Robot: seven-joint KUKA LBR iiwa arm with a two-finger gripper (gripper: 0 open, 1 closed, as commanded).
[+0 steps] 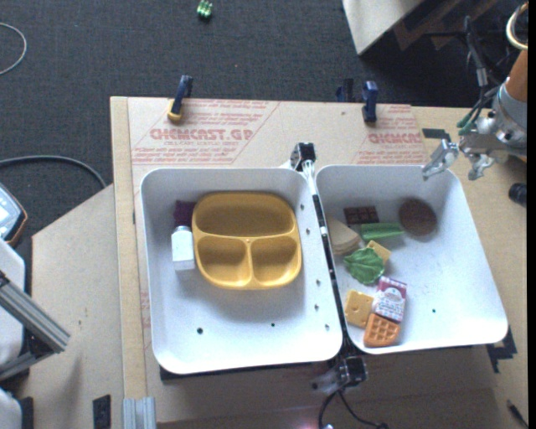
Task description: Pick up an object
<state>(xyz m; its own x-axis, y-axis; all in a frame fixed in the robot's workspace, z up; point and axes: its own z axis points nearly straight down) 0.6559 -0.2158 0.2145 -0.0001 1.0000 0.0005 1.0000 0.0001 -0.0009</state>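
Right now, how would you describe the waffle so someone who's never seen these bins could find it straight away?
Look in the right bin, at the pile of toy food along its left side. The waffle lies at the near end of that pile, by the front wall. It is the orange piece with a grid pattern, just below the pink packet.

The arm (512,100) is running off the right edge, so just its wrist and the gripper (457,162) are showing. The yellow tray (246,238) is covering part of a dark purple item (184,209), which is too hidden to identify. 1 small green object (204,9) on the floor is looking too tiny to name.
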